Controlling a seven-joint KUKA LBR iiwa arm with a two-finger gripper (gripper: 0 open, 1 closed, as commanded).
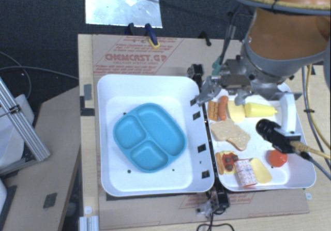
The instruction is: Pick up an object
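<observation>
Item: hot dog [222,109], just below claw [217,86]; probably light, stiff plastic, slippery; grip across its middle. Claw state: cannot tell.

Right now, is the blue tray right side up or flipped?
Right side up. The blue tray lies flat in the left bin, its three compartments facing up with raised dividers between them.

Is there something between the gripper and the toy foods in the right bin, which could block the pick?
Nothing visible blocks it. The gripper hangs over the right bin's upper left corner, directly beside the hot dog, with the bread slice just below.
</observation>
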